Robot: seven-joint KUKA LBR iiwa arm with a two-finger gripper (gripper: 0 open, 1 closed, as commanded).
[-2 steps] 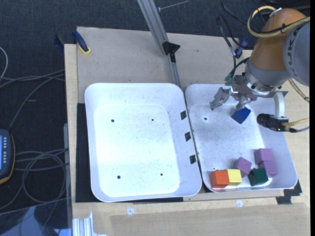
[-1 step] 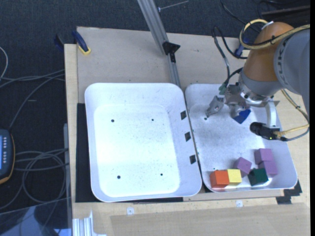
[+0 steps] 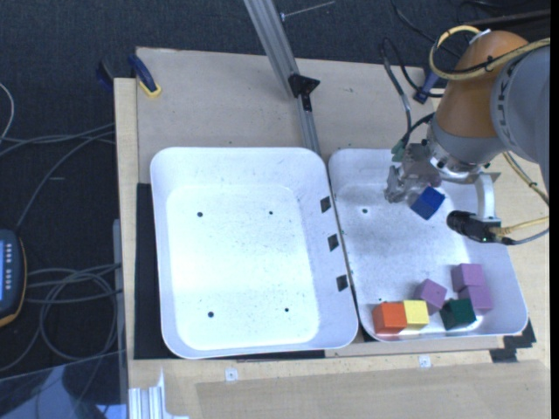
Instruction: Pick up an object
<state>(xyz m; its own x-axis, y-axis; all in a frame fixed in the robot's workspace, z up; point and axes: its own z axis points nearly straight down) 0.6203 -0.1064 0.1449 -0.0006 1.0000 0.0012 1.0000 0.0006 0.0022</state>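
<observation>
White bins; blue block; orange, yellow, green, purple blocks.

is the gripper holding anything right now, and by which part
It cannot be told. A blue block sits right at the gripper, over the right bin, but a grip isn't visible.

Both bins look like smooth white plastic, lightly speckled, slightly glossy at rims. Surface is matt tan board, wood-like. Blue block looks smooth plastic; pincer dull grey metal; floor rough dark carpet.
</observation>
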